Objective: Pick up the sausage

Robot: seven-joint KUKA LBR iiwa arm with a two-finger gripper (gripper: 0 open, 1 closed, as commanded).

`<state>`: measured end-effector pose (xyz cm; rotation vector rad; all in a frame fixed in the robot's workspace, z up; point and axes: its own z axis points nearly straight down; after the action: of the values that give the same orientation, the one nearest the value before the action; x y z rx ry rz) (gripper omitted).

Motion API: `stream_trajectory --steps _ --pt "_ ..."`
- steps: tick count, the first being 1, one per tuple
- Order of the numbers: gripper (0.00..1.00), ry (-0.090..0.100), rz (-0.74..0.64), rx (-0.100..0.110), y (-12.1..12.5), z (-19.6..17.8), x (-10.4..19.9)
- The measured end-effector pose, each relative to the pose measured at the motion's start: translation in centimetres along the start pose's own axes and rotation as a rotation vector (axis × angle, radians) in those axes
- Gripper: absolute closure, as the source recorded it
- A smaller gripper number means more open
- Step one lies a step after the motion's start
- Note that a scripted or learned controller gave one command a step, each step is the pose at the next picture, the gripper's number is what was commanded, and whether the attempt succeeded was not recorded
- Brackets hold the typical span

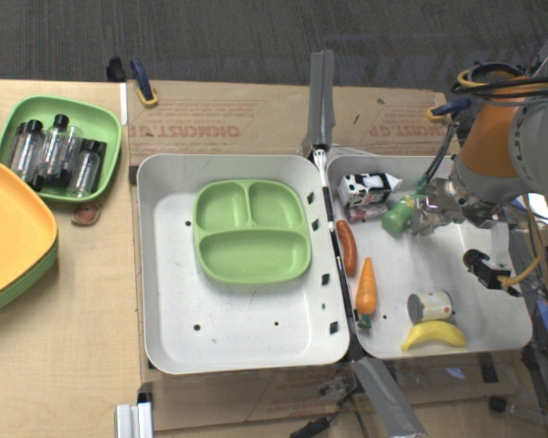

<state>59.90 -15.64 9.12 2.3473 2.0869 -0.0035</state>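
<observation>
1. The sausage point(347, 245) sits at the left edge of the right bin point(493, 336), just far of the carrot point(366, 286).
2. The gripper point(426, 215) hangs over the far part of that bin beside a green thing point(398, 217); honestly can't tell if it's clenched or released.
3. A banana point(434, 337) and a can point(431, 306) lie near.
4. A green plate point(252, 230) sits in the left bin point(164, 336).

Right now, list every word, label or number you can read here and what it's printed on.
"CHEMCAST GP", red and upside down: on the cardboard sheet behind the left bin.
A second red print, on the same cardboard behind the right bin: partly hidden, unreadable.
Labels on the bottles in the green tray: too small to read.
</observation>
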Motion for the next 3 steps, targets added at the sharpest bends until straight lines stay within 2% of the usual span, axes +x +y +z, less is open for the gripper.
stream_trajectory --steps 1,2,3 --pt "1.0 0.0 0.262 0.0 1.7 0.0 -5.1" --pt "1.0 0.0 0.442 0.004 5.2 0.0 -0.3" --pt "1.0 0.0 0.591 0.001 5.4 -3.6 4.7"
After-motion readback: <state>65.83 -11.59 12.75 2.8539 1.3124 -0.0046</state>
